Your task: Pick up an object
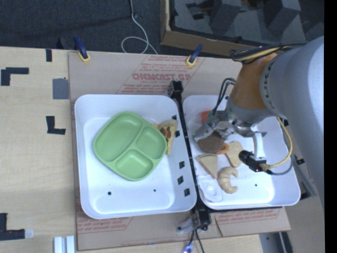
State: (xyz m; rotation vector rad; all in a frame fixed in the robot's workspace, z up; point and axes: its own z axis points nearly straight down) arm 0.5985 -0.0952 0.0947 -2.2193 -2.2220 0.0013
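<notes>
The grey arm with its orange band is reaching down into the right-hand shallow white plastic bin, and its two-finger gripper is sitting low among the toy food there. Taking that bin's dividing edge with its neighbour as the landmark, the gripper is hanging just beside that edge, toward the far half of the bin.

Directly under the gripper a dark brown, rounded flat piece is lying, touching or nearly touching the tool. Whether the tool is clamped, released or grasping anything cannot be told, since the wrist is hiding that part.

Nearer the camera from that piece, a pale tan wedge is resting close to the dividing edge, and a beige croissant-shaped toy is lying just beyond it, further from the edge. A small orange-red scrap is showing on the far side of the gripper.

Across the dividing edge, the left white bin is holding a green three-compartment plastic plate with a small yellowish toy beside it.

Judging from this, the pick is somewhere around the grasp stage: nothing is visibly lifted, so closing securely and raising are probably still ahead.
</notes>
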